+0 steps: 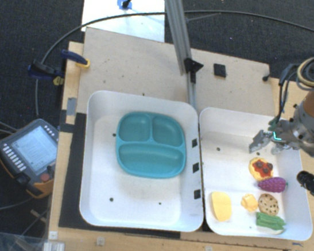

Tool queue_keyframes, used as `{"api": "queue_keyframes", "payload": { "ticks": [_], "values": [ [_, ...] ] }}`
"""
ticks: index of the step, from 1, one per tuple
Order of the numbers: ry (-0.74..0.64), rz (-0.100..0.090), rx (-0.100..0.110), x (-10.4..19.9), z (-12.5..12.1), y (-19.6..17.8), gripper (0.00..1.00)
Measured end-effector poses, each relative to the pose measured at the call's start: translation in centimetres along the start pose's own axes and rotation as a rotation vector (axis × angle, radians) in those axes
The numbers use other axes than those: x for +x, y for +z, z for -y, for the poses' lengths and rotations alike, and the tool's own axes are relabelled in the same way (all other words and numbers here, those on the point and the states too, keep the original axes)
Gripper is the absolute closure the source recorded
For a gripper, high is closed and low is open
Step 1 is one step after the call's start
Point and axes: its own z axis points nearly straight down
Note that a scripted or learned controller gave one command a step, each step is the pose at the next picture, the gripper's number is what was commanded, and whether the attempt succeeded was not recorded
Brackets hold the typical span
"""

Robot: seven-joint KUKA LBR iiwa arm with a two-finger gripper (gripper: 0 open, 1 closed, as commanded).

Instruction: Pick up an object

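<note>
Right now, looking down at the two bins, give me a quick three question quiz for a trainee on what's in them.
1. True or false: the teal divided plate lies in the left bin.
2. Which toy food lies closest to the gripper? A) pizza slice B) green beans C) cheese wedge
3. Fill in: the purple grapes lie in the ____ bin.

Key: 1 true; 2 A; 3 right.
</note>
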Motion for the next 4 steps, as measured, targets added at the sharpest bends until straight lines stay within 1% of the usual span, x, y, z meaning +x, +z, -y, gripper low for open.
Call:
{"api": "queue_keyframes", "payload": {
  "ticks": [1, 2, 3, 4],
  "values": [
    [0.000, 0.000, -0.003, 0.0, -0.1, -0.1, 0.00],
    [0.003, 0.001, 0.000, -0.8, 0.4, 4.5, 0.00],
    [0.003, 0.006, -0.011, -1.2, 0.0, 10.2, 0.00],
    [0.004, 0.010, -0.018, -1.5, -0.6, 10.7, 0.00]
  ]
}}
